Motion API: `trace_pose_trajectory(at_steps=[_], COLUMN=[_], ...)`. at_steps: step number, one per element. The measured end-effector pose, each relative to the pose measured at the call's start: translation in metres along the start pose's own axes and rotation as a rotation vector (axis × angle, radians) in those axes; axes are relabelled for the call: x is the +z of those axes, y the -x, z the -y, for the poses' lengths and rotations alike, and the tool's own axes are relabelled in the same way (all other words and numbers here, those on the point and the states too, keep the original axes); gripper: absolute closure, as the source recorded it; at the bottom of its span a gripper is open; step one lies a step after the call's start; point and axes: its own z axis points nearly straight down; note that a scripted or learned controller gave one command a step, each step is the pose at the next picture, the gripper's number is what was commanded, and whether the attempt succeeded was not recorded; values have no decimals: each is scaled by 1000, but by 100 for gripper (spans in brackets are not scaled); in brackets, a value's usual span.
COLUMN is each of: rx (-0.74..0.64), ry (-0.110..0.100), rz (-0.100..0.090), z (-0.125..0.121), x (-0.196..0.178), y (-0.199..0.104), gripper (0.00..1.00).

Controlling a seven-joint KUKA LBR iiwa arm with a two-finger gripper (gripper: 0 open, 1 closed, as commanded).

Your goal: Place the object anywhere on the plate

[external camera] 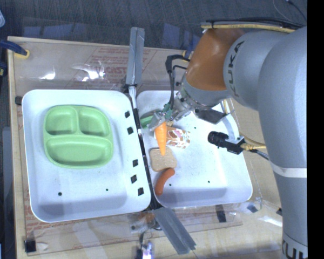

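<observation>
Standing side by side on the bench (21, 161) are 2 shallow white bins, and a row of small black clips runs along the edge where they meet. The left bin (70, 190) holds a green plate (78, 136), which has 3 compartments: 2 small ones at the far side and 1 long one at the near side. Nothing lies in the compartments. The right bin (216, 182) holds several toy foods near its left wall. An orange carrot (160, 137) is there, with its long axis running from far to near; the thick end with the green top is at the far side, under the gripper (169, 114), and the thin tip points to the near edge of the bin. The tip reaches a tan slice of bread (163, 159). Just beside the bread, nearer to the camera, lies a red-brown sausage (163, 180), a little tilted. A small white and red packet (178, 138) lies just right of the carrot. The grey arm (270, 90) with the orange band reaches from the right, and the gripper is over the thick end of the carrot. Whether it is gripping the carrot I cannot tell, because the tool is too much hidden. The carrot is in the right bin, well apart from the plate.
</observation>
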Motion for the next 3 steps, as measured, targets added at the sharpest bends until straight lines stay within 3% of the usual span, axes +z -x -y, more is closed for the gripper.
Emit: trace_pose_trajectory(at_steps=[1, 2, 3], rx=[7, -74, -74], ry=[-1, 0, -1], rz=[0, 0, 0], z=[-63, -112, -112], x=[0, -6, -6], y=[-89, -166, -166], gripper=[100, 100, 0])
